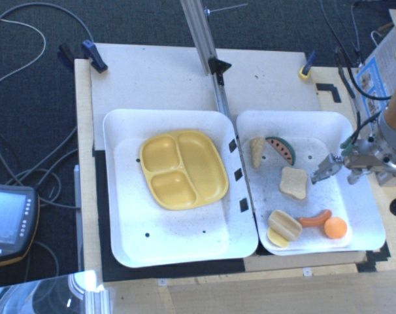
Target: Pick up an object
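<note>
Right bin (368,195) held bread slice (293,183), watermelon wedge (281,149), hot dog bun (284,226), sausage (313,219), orange (335,227); gripper (329,169), fingers parted and empty, hung just right of the bread slice.

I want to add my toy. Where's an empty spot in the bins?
Left bin: bare floor below the yellow divided plate. Right bin: crowded, with watermelon slice, bread slice, hot dog bun, sausage, orange and the gripper.
</note>
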Controlling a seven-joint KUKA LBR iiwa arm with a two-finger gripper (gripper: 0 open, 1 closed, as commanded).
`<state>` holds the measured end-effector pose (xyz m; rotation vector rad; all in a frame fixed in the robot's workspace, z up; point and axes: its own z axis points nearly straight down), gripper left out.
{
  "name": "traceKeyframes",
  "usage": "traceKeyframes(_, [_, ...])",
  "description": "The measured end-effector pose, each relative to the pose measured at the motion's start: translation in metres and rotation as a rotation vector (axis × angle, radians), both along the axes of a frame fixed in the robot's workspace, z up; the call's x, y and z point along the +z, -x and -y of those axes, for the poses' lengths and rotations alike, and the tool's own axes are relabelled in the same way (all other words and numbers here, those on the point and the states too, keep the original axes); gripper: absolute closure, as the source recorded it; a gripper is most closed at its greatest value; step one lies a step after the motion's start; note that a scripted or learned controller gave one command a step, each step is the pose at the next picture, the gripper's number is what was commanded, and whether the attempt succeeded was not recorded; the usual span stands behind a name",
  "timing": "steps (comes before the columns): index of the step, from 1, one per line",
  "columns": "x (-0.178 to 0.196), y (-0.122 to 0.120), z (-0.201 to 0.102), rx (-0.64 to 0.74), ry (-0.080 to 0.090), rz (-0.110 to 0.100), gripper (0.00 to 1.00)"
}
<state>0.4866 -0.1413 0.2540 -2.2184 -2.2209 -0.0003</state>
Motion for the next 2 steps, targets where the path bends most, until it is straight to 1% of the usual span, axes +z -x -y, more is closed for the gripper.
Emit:
traceKeyframes(1, [0.000,0.000,0.000,0.000,0.000,0.001,0.00])
traceKeyframes(2, [-0.062,0.003,0.003,-0.002,-0.001,-0.007,0.00])
